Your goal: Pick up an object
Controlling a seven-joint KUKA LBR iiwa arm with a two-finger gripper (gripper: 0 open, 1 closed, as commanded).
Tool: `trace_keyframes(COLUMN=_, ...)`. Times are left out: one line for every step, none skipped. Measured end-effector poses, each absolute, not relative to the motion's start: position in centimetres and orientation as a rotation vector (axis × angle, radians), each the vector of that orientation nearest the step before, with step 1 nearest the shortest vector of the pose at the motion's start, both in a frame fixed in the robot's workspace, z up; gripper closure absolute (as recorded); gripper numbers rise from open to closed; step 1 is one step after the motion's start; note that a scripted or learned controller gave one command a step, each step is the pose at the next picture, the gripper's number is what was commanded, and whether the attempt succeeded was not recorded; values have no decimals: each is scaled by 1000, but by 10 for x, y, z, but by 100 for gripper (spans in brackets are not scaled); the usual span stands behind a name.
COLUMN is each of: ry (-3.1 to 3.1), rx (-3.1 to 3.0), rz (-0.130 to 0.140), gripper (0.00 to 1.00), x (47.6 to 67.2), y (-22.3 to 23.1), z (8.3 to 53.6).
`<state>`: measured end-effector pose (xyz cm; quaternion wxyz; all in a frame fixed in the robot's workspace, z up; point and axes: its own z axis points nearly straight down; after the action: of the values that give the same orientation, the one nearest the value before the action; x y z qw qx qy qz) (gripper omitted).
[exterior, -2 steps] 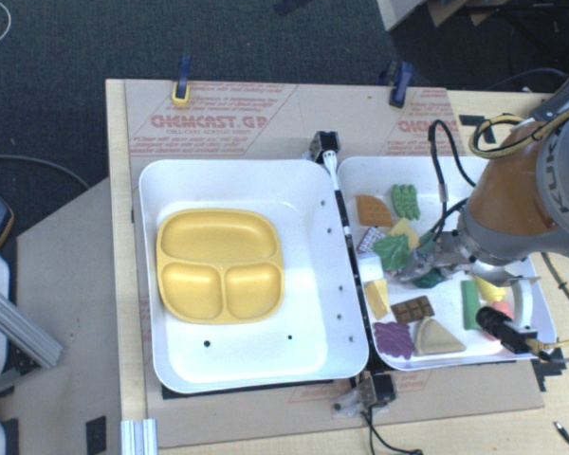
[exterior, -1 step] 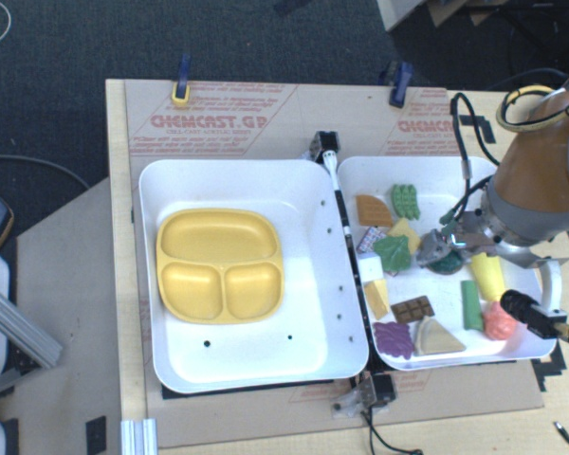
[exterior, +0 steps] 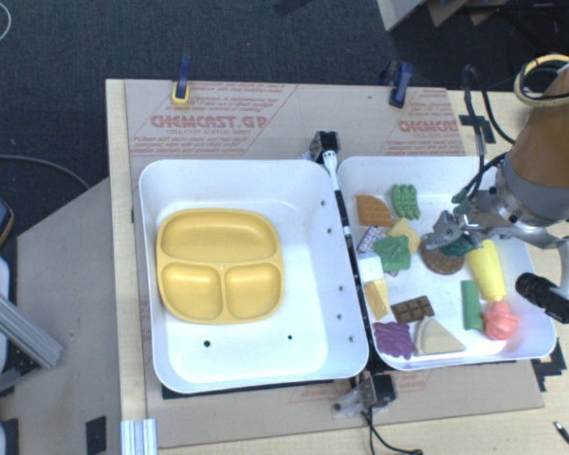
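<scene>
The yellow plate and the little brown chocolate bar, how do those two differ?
The yellow plate is far larger than the chocolate bar. The plate is pale yellow with three compartments; the bar is dark brown with small squares. The plate lies alone in the left bin, while the bar sits crowded among other toy foods in the right bin. Both lie flat.

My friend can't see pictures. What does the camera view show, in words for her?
A robot arm's gripper hangs low over the right white bin of toy food, above a brown round piece. The left bin holds a yellow divided plate.
</scene>
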<state>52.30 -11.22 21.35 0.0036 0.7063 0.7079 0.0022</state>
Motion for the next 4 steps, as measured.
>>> trace_keyframes(ry=2220, rx=2217, rz=3, gripper=100, x=524, y=-112, z=226)
trace_keyframes(ry=2230, rx=2218, rz=1, gripper=100, x=528, y=-58, z=216)
trace_keyframes(ry=2227, rx=2214, rz=4, gripper=100, x=528, y=-10, z=229)
trace_keyframes(ry=2225, rx=2221, rz=-2, gripper=100, x=525, y=2, z=221)
